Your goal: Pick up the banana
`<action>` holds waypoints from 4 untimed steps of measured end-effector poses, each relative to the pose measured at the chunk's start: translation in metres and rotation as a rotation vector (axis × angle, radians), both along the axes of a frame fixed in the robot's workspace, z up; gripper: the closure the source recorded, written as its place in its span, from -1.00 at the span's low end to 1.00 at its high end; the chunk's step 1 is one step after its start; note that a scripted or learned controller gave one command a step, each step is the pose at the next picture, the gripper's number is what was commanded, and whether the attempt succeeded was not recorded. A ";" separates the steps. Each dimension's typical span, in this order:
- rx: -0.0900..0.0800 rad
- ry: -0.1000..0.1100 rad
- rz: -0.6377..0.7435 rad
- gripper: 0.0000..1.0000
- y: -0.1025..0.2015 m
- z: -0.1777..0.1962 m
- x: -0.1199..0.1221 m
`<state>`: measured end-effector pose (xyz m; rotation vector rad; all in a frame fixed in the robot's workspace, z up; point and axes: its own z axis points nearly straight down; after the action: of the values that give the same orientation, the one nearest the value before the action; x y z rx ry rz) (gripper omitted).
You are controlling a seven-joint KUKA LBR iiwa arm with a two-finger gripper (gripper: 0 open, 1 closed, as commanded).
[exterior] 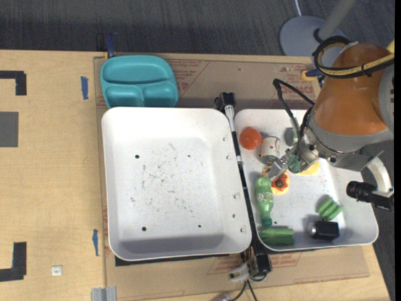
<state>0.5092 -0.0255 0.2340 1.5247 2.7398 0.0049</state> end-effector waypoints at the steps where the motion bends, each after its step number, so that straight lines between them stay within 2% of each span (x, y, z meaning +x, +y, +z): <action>1: -0.001 -0.004 0.000 1.00 0.000 0.010 0.001; 2: -0.001 -0.009 0.001 1.00 0.000 0.020 0.002; 3: 0.002 0.010 -0.376 1.00 0.010 -0.050 -0.005; 4: 0.002 0.007 -0.375 1.00 0.010 -0.040 -0.004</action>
<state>0.5055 -0.0151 0.1944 2.0127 2.4135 0.0006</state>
